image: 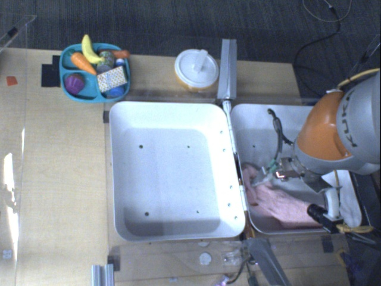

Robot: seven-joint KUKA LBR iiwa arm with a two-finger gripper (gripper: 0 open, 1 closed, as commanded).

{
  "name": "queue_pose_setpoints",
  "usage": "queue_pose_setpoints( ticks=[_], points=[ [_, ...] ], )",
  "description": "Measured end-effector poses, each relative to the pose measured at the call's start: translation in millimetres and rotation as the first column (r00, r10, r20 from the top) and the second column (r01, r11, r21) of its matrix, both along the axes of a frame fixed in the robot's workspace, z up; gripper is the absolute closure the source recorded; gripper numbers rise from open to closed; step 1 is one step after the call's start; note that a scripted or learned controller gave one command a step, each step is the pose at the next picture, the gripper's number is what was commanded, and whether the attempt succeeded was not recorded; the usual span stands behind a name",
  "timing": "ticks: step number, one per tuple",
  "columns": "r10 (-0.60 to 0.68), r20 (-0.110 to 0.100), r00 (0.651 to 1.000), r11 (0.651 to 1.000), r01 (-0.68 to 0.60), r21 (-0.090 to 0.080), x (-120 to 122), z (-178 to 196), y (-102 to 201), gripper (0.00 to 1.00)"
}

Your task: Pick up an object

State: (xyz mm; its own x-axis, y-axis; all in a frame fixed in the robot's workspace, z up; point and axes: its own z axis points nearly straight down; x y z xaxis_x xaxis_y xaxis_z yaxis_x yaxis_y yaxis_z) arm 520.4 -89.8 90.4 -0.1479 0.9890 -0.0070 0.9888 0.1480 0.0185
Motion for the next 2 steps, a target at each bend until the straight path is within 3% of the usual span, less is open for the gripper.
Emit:
queue_pose_setpoints(
  ticks=[1,2],
  points=[
    [-0.045,-0.003,0.999,0.999,0.045,0.003,66.9,-1.1,-3.5,0.00],
    [-0.163,-0.002,0.987,0.987,0.163,0.002,-27.9,-0.3,-52.3,0.00]
  ],
)
